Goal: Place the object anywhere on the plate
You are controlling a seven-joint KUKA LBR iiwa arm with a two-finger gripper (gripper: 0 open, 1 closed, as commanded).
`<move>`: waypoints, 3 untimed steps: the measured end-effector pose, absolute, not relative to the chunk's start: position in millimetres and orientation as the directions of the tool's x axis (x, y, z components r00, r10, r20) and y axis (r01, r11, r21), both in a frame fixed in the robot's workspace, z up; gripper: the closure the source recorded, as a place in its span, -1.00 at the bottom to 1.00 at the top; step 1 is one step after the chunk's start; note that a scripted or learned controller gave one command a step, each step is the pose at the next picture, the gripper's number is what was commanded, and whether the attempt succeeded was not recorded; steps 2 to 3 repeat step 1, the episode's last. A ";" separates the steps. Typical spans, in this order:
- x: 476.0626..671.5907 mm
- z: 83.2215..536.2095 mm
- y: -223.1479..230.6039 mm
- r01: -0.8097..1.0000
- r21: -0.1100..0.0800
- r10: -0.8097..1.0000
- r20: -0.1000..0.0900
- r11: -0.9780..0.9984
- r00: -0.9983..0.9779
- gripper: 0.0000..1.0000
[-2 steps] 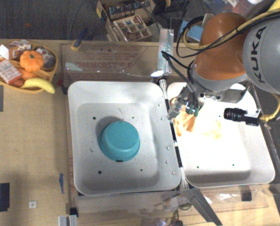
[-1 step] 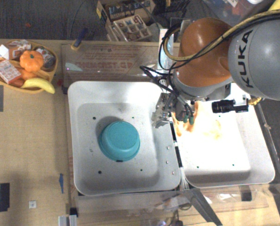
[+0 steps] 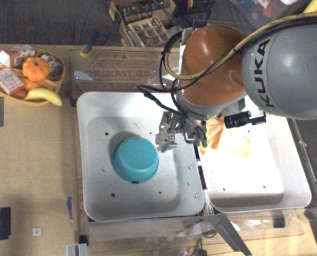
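gripper (image 3: 174, 136): jaw state cannot be made out
teal plate (image 3: 136, 159): just left of and below the jaws
orange object (image 3: 214, 134): just right of the jaws

A wooden bench (image 3: 30, 159) bears two white bins (image 3: 94, 116) and a fruit basket (image 3: 9, 92).

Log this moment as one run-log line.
arm: over bins' shared edge | gripper: beside teal plate | orange object: right bin | status: not placed
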State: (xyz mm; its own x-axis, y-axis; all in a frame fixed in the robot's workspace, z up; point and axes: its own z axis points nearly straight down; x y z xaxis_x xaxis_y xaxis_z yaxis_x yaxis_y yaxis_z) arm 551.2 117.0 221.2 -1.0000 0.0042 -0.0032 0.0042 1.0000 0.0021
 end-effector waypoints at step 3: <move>551.2 221.2 116.8 0.004 0.002 0.004 -0.003 1.000 -1.000 -1.00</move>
